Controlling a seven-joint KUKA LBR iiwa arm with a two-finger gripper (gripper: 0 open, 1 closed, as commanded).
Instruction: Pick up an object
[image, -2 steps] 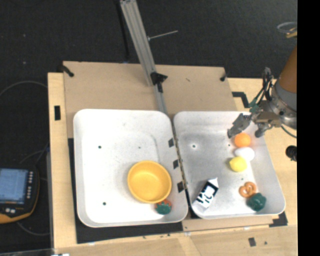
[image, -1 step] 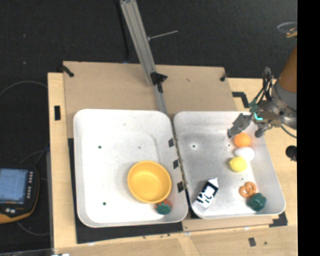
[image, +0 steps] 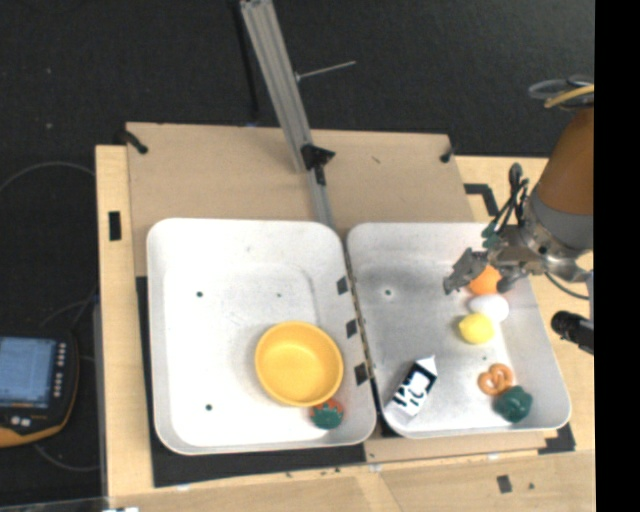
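My gripper (image: 478, 284) hangs over the upper right part of the right bin (image: 400, 270), reaching in from the right. Its fingers stand open, one on each side of a small orange object (image: 485, 279) that lies in the bin. Just below it sit a white ball (image: 489, 307) and a yellow lemon-like object (image: 476, 328). Further toward the front lie an orange pretzel-shaped piece (image: 494, 379), a dark green object (image: 514, 404) and a black-and-white carton (image: 413, 387).
The left bin (image: 200, 270) holds a yellow bowl (image: 298, 362) and a small green and red object (image: 327, 414) at its front edge. A metal pole (image: 285, 90) rises behind the bins. A handheld screen (image: 30, 385) lies far left.
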